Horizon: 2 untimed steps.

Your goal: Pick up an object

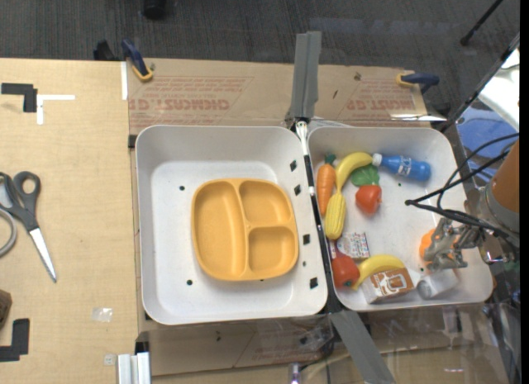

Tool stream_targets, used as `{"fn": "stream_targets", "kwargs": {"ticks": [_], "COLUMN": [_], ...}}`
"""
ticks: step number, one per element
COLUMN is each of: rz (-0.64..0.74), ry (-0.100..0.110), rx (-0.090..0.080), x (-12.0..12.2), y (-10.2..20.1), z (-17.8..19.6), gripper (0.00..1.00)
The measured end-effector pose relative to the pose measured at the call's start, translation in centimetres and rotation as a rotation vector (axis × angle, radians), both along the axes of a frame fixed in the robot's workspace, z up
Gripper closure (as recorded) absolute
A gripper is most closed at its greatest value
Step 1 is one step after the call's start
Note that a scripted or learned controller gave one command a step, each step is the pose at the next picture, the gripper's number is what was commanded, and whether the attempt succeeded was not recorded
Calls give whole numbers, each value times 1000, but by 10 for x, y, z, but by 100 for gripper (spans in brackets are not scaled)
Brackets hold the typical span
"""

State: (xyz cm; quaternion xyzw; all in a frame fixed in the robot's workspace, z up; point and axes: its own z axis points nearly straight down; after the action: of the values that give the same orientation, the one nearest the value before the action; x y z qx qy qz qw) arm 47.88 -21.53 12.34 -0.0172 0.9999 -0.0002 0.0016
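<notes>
My gripper [446, 246] hangs low over the right bin's [430, 139] near right corner, close to a grey can [436, 283]. That bin also holds a blue bottle [402, 167], two bananas [351, 164], corn [335, 214], a carrot [326, 184], tomatoes [369, 198] and a small brown carton [388, 285]. The left bin [157, 209] holds a yellow divided plate [245, 229]. Writing on the cardboard [207, 101] is too blurred to read.

A pair of scissors [29, 217] with grey handles lies on the wooden bench [66, 291] at nine o'clock, blades pointing toward five. A flattened cardboard sheet [215, 97] with red lettering lies under the bins along their twelve o'clock side. Blue clamps pin it at eleven [136, 60] and at one [420, 80]. A grey strip of tape [306, 73] runs up toward twelve from between the bins. Dark carpet [231, 2] covers the floor beyond.
</notes>
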Motion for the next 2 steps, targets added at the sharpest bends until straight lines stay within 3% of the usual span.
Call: {"fn": "stream_targets", "kwargs": {"ticks": [1,2], "rz": [-377,-378], "ry": [-2,-3], "rx": [1,0], "x": [84,84], "y": [-5,-5], "z": [-30,-30], "gripper": [100,0]}}
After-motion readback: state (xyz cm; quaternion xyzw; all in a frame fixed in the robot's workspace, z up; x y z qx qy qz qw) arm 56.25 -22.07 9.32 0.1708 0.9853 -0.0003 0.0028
